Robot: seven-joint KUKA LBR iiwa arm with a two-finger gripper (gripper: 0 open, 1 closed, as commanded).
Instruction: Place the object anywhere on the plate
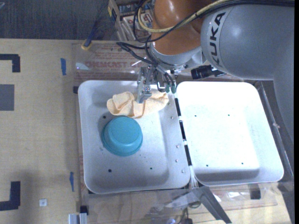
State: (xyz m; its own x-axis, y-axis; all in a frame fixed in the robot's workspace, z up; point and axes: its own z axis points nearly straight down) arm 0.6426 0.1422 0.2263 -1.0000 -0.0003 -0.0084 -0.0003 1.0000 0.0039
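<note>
The gripper (156,85) hangs above the upper edge of the left bin (91,171), fingers spread, over the right end of a crumpled yellow cloth (133,104). The cloth looks light, limp and prone to snagging; a raised fold offers a grip. A blue bowl (122,135) touches its lower edge.
</note>
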